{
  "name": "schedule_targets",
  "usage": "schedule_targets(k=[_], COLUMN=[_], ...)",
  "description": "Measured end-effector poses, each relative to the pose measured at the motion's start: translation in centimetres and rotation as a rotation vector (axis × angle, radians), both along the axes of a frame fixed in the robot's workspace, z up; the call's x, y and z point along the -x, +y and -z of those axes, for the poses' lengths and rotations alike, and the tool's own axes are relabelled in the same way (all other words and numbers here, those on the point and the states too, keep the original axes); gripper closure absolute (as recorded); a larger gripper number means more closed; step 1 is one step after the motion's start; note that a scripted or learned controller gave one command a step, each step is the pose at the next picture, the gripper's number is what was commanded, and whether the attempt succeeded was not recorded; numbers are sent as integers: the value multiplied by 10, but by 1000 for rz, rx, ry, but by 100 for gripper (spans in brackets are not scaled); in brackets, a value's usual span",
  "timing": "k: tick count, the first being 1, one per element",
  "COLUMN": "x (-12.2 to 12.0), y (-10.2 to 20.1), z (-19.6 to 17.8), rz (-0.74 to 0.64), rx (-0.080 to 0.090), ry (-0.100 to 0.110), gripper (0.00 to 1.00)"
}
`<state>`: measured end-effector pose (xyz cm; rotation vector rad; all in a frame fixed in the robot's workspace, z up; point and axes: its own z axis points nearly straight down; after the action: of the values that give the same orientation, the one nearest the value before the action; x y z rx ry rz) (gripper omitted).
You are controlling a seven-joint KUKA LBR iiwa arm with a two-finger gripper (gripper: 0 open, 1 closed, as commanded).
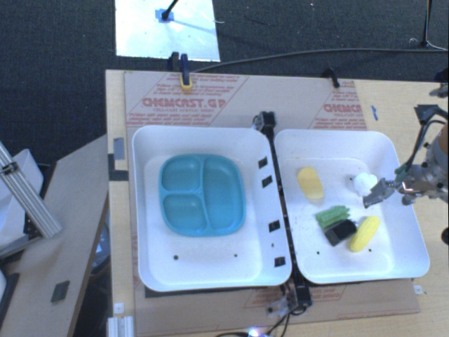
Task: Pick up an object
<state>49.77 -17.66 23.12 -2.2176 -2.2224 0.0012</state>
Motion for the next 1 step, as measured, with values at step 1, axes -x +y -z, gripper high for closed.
schedule_targets(k=[1], x=[1], y=[3], z=[42], rz=[1], rx=[0], ry=[0], gripper=[0])
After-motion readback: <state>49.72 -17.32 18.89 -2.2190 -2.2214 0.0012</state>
